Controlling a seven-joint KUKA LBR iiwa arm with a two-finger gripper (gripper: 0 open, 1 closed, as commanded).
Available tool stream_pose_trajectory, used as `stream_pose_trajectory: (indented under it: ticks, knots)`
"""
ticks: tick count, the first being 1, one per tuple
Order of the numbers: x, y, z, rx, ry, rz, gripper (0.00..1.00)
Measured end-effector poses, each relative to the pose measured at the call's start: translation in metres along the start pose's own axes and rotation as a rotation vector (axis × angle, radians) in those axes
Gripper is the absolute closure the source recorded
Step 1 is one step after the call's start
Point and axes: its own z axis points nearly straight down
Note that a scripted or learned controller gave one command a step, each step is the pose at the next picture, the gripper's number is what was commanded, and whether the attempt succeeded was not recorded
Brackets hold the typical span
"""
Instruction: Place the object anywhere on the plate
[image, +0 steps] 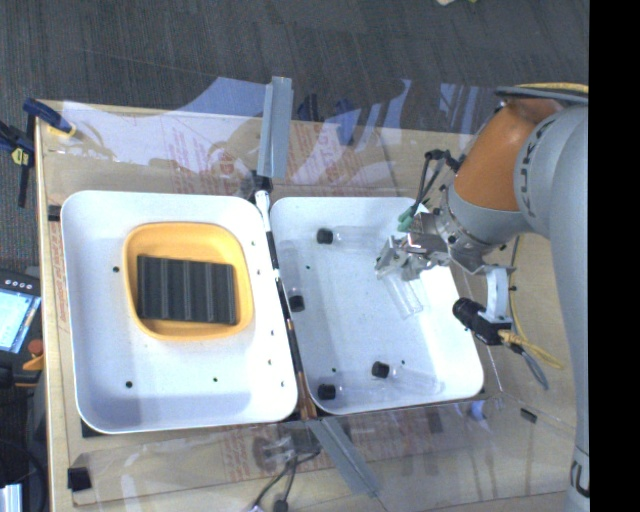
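A yellow plate (185, 240) with rounded corners lies in the left bin (100, 380). On its middle rests a dark ribbed rectangular object (188, 290), lying flat. My gripper (403, 268) hangs over the upper right part of the right bin (440, 375), far from the plate. A faint, clear shape (410, 298) shows just below the gripper; I cannot tell what it is or whether it is held.
Small black knobs (324, 237) (380, 370) (327, 392) stand on the right bin's floor. A raised divider (280, 300) separates the two bins. The grey arm with its orange band (500, 150) covers the right side. A tablet (15, 320) sits off the bench's left edge.
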Motion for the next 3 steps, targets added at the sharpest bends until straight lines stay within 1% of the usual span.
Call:
stream_pose_trajectory:
  ticks: [1,2,3]
  knots:
    - [0.037,-0.011,0.000,0.003,-0.001,-0.144,1.00]
    - [0.085,0.016,-0.024,-0.001,-0.003,-0.365,1.00]
    - [0.151,0.021,-0.009,0.003,-0.002,-0.505,1.00]
